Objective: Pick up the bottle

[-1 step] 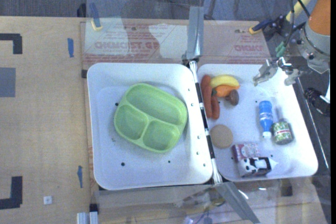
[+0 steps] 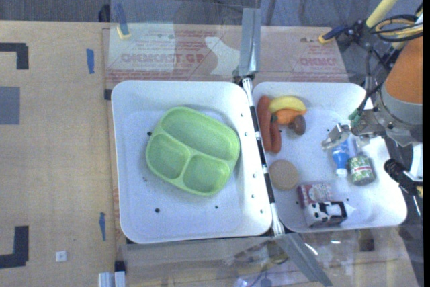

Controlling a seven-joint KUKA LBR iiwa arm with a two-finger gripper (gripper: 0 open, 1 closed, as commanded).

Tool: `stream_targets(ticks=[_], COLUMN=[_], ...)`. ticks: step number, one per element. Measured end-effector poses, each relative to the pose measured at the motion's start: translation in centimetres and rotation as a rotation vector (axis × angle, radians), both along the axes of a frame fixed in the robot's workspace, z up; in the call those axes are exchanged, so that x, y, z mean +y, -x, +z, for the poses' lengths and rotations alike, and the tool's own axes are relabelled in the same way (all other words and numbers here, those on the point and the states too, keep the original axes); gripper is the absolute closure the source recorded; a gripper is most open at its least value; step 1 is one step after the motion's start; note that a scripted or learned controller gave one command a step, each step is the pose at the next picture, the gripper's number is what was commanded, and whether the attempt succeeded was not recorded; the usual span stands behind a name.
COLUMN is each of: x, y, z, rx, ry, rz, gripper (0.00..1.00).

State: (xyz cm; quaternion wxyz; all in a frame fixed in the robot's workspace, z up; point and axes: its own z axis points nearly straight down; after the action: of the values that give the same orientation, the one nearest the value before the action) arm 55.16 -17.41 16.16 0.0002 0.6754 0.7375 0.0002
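Well, starting at nine o'clock, the left bin (image 2: 127,144) carries one thing — a green divided plate (image 2: 193,151) lying flat near its middle, nothing touching it.

Across the divider, the right bin (image 2: 316,92) is crowded. At about eleven o'clock in it a sausage (image 2: 268,124) lies along the wall, with a banana (image 2: 287,103), a carrot (image 2: 285,117) and a small brown fruit (image 2: 297,124) bunched just beside it. Toward seven o'clock sits a round tan disc (image 2: 284,174), and at six o'clock a small carton (image 2: 322,203) lies on its side.

The bottle (image 2: 341,156) — clear, blue label, white cap pointing to six o'clock — lies at about three o'clock of the bin's centre, a small jar (image 2: 361,170) touching its right side.

The gripper (image 2: 344,133) hangs directly over the bottle's upper end, arm reaching in from three o'clock. Whether it is apart or together I cannot tell; the metal there is a blur. The bottle looks to be resting on the bin floor, so I judge the approach done, the grasp and lift not yet.
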Motion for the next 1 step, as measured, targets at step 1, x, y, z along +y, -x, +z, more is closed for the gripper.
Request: stream_targets(ticks=[1], x=[-0.60], y=[-2.17], z=[6.43], rx=[-0.002], ry=[0.001], rz=[0.051], gripper=[0.00])
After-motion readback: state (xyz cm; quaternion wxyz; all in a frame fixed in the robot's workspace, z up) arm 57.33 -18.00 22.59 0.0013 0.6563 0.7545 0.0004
